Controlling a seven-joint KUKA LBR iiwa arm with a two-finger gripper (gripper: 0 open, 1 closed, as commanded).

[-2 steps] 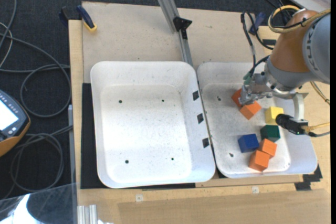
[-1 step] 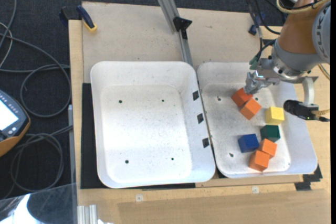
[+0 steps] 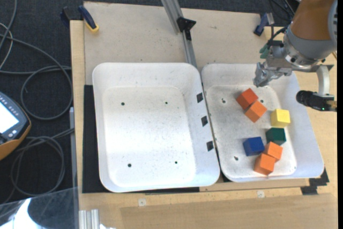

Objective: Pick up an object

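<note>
In the right bin lie several coloured blocks. A red-orange block and an orange block touch near the bin's middle. A yellow block, a green block, a blue block and two more orange blocks lie toward the front right. My gripper hangs over the bin's far side, just up and right of the red-orange block, with nothing seen between its fingers.
The left bin sits beside the right one, sharing a raised edge with black clips. A slanted metal rail crosses the back of the bench. Blue clamps hold the board's far corners. Cables lie on the floor to the left.
</note>
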